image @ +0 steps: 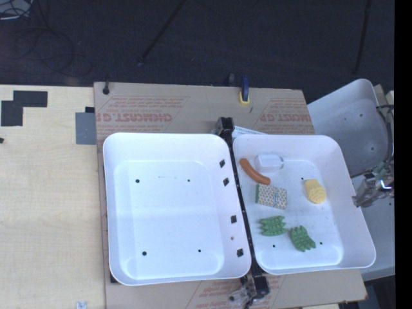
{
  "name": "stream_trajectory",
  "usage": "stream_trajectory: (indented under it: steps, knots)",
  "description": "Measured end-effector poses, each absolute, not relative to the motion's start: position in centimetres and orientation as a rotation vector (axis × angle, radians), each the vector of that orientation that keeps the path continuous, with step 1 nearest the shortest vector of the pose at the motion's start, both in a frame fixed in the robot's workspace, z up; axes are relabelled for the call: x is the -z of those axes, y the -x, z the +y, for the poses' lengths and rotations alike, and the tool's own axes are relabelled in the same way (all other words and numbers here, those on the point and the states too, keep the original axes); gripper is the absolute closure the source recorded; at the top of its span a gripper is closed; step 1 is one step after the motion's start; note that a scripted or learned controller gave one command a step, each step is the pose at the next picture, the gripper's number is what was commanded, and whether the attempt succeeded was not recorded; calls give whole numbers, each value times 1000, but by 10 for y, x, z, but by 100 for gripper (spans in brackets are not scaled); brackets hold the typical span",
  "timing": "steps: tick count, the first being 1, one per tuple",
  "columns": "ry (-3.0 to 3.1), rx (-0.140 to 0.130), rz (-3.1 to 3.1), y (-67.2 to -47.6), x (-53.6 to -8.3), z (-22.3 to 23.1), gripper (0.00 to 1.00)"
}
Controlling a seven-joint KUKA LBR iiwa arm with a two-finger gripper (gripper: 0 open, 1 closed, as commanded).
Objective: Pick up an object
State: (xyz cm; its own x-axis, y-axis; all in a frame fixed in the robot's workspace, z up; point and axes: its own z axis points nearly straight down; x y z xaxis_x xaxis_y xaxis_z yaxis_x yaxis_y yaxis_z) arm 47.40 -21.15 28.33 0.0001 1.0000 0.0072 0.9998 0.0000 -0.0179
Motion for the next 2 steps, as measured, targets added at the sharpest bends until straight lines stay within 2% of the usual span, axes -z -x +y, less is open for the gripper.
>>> stream_trajectory:
  steps: [1, 2]
  knots:
    - [2229, 7, -2232, -477, -416, -215, 100]
    - [2228, 8, -2233, -495, -541, -214, 100]
